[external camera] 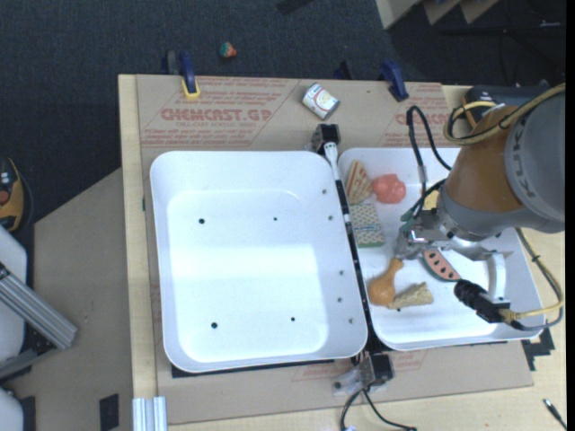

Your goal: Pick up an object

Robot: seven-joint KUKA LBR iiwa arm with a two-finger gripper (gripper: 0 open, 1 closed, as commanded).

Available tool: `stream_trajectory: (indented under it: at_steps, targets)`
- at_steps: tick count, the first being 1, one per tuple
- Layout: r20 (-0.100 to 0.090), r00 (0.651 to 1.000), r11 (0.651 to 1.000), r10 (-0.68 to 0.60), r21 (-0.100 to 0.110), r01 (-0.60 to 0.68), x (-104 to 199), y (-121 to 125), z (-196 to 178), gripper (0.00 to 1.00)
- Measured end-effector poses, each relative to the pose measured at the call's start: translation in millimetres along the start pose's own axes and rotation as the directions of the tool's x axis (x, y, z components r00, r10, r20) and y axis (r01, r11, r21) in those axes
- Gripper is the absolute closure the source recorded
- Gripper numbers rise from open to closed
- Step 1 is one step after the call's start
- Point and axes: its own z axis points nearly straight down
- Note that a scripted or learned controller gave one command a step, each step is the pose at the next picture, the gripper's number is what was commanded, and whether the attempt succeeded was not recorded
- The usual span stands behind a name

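The right bin point(449, 330) holds several small objects. A tan waffle-like wedge point(358, 185) and a pink-red lump point(389, 188) lie near its far edge. A pale green-patterned block point(367, 224) sits below them by the left wall. An orange pear-shaped piece point(385, 283) and a beige wedge point(412, 296) lie near the front. A red slice with dark seeds point(437, 263) lies just under the wrist. My gripper point(415, 239) hangs low over the bin's middle, right of the green block and above the orange piece. Nothing shows between its fingers.
The left bin point(252, 259) lies beside the right one, sharing a dark divider. A small white box point(320, 101) rests on the board behind the bins. Blue clamps point(392, 79) hold the board's far edge. Cables trail along the arm's right side.
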Motion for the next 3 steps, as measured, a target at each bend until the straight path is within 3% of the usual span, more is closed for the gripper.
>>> stream_trajectory:
  at_steps: [1,2,3]
  targets:
    - [0.001,1.000,1.000,-0.011,-0.019,0.011,67.0,25.9,-107.4,1.00]
    - [0.001,1.000,1.000,-0.003,-0.006,0.003,62.5,22.8,-100.5,0.00]
    - [-0.003,1.000,1.000,0.003,-0.006,-0.003,14.3,29.9,-2.2,0.00]
